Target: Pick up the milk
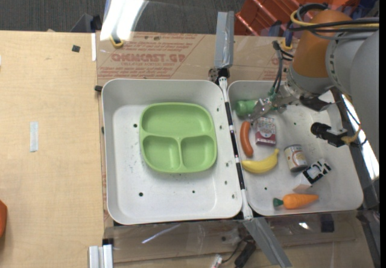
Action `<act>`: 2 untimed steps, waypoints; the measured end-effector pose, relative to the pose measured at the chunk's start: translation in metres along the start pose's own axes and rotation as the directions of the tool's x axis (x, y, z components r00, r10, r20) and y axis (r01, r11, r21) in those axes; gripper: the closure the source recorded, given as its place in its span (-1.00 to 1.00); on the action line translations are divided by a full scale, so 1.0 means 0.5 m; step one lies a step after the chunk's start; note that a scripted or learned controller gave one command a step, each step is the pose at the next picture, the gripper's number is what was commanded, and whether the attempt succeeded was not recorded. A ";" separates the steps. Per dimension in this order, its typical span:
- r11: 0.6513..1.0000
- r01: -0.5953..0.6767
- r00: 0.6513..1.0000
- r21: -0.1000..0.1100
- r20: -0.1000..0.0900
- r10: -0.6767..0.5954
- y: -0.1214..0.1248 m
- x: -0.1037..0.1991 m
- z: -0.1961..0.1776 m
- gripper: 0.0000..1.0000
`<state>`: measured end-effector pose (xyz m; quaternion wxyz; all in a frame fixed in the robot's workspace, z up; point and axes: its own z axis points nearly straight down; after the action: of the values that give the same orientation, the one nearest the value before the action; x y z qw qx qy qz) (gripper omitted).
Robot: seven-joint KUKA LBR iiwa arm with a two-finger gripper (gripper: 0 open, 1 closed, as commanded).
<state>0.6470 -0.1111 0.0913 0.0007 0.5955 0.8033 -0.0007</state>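
Though its state (spread or pressed together) beyond telling, gripper (pixel 265 105) just above small red-and-white milk (pixel 265 131) carton.

The arm (pixel 347 61) is built of thick rounded segments in pale grey with a smooth, slightly glossy shell; above the wrist runs a broad orange band (pixel 313 49), matte and bulging like a collar; black cables (pixel 313 12) loop over the top of that band, with a yellow cable running alongside them; a thinner dark lead drops down the band's side toward the wrist; below the band sits a darker grey wrist block with small black fittings; the gripper (pixel 263 107) is a slim metallic piece, silver-grey with dark joints; its details are too small to make out.
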 end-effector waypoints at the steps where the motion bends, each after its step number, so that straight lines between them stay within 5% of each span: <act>1: 1.000 -0.026 1.000 0.001 -0.001 0.026 -0.078 0.047 0.001 -1.00; 2: 1.000 -0.028 1.000 0.003 -0.001 0.028 -0.080 0.044 -0.015 1.00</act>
<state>0.6026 -0.1015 0.0990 -0.0004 0.6068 0.7949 -0.0015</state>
